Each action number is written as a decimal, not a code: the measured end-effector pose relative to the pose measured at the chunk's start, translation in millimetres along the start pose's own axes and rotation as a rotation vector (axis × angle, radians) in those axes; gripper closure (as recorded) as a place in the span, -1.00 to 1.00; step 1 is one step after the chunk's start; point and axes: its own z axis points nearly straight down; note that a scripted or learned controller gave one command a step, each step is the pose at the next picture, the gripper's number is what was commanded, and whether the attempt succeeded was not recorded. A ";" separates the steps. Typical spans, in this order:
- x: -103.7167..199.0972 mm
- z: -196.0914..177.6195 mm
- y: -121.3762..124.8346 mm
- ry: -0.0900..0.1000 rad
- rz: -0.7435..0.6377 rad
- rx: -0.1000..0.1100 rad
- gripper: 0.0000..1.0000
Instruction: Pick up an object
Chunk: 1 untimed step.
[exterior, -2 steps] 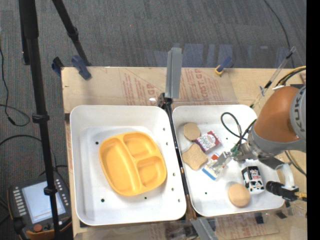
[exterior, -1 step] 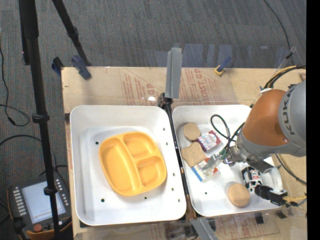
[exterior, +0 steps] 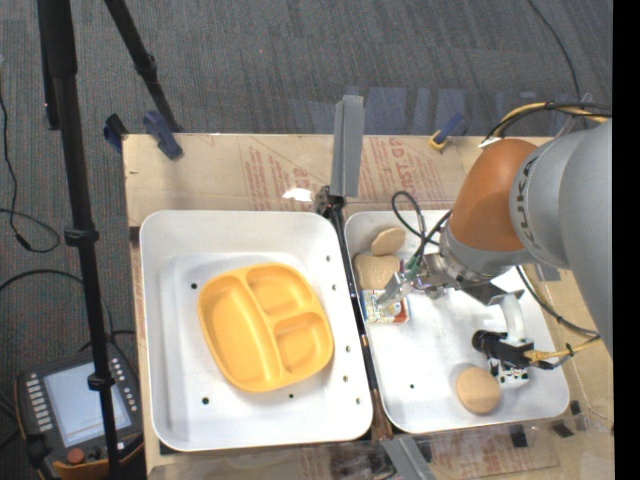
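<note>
Camera view has my pincer [exterior: 388,303] down in the right bin [exterior: 440,408] over a small red-and-white item [exterior: 385,313]. Can't tell if I've got it. Nothing lifted yet.

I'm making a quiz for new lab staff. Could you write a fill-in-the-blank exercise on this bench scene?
1. The divided tray in the left bin is coloured ____.
2. The tray has ____ compartments.
3. The gripper is over the ____ bin.
4. The round tan object lies near the right bin's ____ edge.

Missing words: yellow; three; right; front
</note>
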 end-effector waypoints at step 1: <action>1.2 -0.7 -34.5 0.003 0.028 -0.001 -1.00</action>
